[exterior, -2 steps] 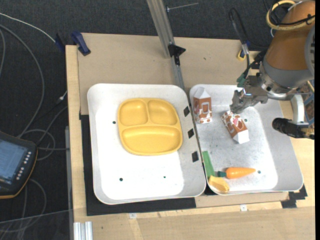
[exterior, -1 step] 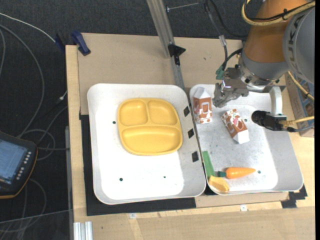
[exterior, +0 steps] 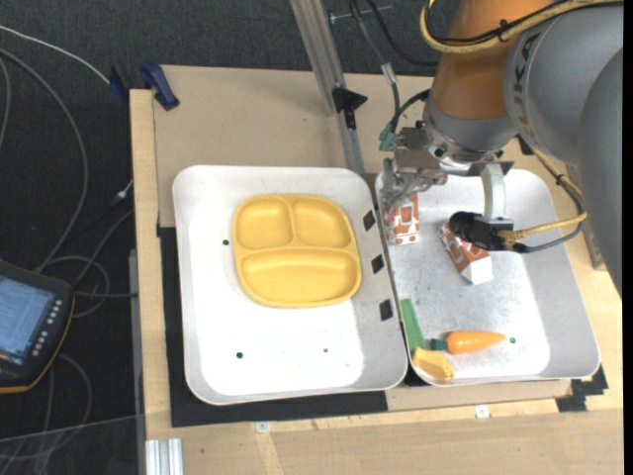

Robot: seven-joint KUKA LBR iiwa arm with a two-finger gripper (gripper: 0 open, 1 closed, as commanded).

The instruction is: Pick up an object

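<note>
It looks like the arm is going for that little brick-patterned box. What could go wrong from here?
The box stands right against the bin wall, so a finger of the gripper might catch the wall or tip the box. A second box lies nearby and could get bumped.

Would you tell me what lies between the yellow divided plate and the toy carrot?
In the camera view, the two bins' adjoining rims and a green strip lie between the plate and the carrot.
</note>
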